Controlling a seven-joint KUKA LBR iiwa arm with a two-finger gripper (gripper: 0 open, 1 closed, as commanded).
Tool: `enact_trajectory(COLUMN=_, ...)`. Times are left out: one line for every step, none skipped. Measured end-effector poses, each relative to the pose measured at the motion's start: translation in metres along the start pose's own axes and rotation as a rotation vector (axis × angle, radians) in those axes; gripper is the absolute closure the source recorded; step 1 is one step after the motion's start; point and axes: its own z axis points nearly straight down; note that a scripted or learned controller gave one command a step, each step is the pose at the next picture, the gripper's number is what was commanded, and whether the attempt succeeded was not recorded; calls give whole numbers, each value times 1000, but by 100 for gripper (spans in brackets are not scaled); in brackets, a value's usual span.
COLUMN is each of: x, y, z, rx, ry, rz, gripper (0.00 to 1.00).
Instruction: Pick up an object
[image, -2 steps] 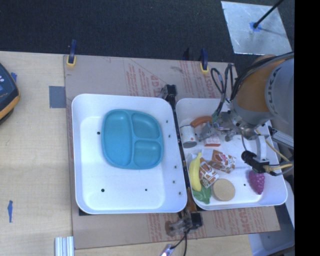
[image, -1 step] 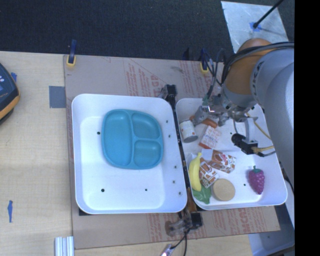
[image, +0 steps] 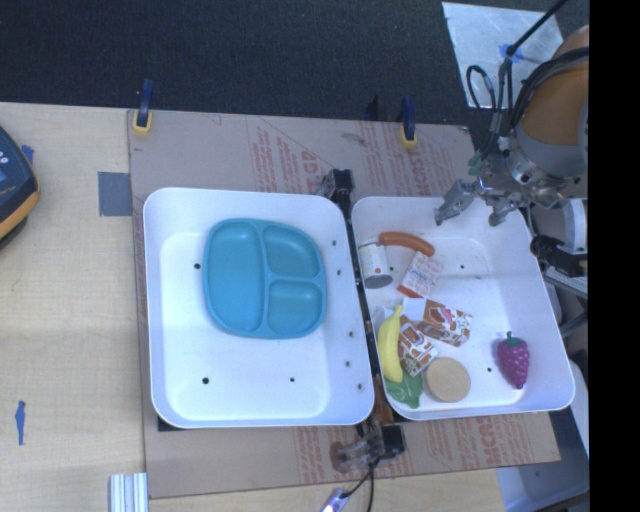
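Observation:
My gripper (image: 474, 207) hangs over the far edge of the right bin (image: 540, 300), its two fingers spread apart with nothing between them. Below it in that bin lie a hot dog (image: 406, 242), a small metal can (image: 374, 264), a red-and-white packet (image: 421, 273), a brown snack wrapper (image: 444, 322), a banana (image: 389, 347), a round tan biscuit (image: 447, 380) and a purple grape bunch (image: 513, 360). A blue divided plate (image: 265, 277) rests in the left bin (image: 170, 330).
Both bins sit on a cardboard sheet (image: 250, 150) clamped to the wooden bench. A yellow-and-black device (image: 14, 190) lies at the left edge. The arm's orange band (image: 556, 105) and cables stand above the right bin's far corner.

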Motion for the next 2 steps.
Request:
enact_trajectory(x=35, y=-9, z=99, rx=6, ry=1, rz=-3, gripper=0)
enact_trajectory(x=59, y=-95, z=97, rx=3, ry=-5, rz=1, gripper=0)
